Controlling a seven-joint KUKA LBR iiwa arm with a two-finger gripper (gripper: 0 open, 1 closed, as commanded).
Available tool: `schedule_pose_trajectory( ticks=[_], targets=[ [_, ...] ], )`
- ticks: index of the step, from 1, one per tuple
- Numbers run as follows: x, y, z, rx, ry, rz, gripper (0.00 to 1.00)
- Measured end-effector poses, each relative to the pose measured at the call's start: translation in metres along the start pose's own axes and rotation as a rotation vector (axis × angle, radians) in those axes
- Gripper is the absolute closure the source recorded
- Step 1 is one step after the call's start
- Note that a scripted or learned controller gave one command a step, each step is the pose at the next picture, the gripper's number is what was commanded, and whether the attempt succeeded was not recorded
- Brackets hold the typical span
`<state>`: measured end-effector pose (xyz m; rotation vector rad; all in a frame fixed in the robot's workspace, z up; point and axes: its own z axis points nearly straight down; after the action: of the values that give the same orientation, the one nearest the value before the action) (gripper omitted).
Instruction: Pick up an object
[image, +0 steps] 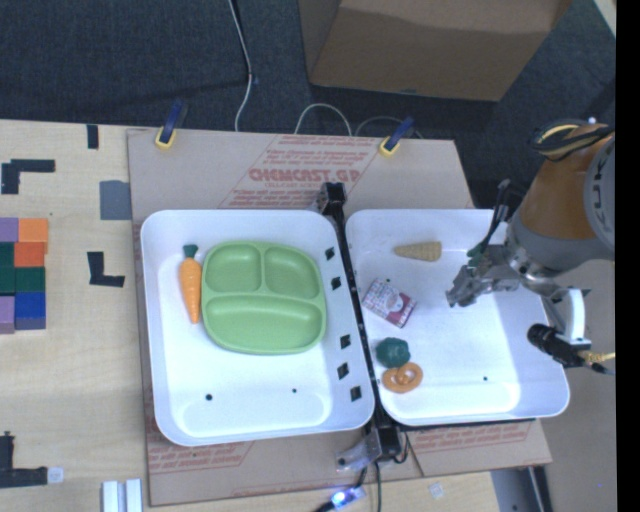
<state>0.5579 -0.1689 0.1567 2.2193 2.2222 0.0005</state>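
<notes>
Four small things lie in the right bin (540, 400), and any one of them would serve your task. Going from the near edge to the far one: a pretzel-shaped orange toy (404, 377) sits closest to you, with a dark green lump (393, 351) touching it just behind. Further back lies a small pink-and-white packet (387, 302), tilted so its long side runs from upper left down to lower right. Farthest is a tan cone (418, 251), lying on its side with its long axis across the bin and its tip pointing left.

Your gripper (462, 293) hangs over the middle of that same bin, reaching in from the right. The packet lies to its left at about the same depth, and I judge it the nearest candidate; the cone is up and to the left, the green lump and pretzel down and to the left. Whether the gripper is spread or pressed together I cannot tell at this size, and nothing can be seen pinched in it.

The left bin (160, 330) holds a green divided plate (264, 298) with a toy carrot (190, 288) just beside it, well apart from the gripper.
</notes>
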Motion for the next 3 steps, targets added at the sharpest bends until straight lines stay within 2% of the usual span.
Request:
schedule_pose_trajectory(
  ticks=[2,3],
  targets=[
    [-0.003,0.012,-0.120,-0.005,-0.002,-0.001,1.00],
    [0.051,0.005,-0.100,0.003,0.002,-0.004,1.00]
  ],
)
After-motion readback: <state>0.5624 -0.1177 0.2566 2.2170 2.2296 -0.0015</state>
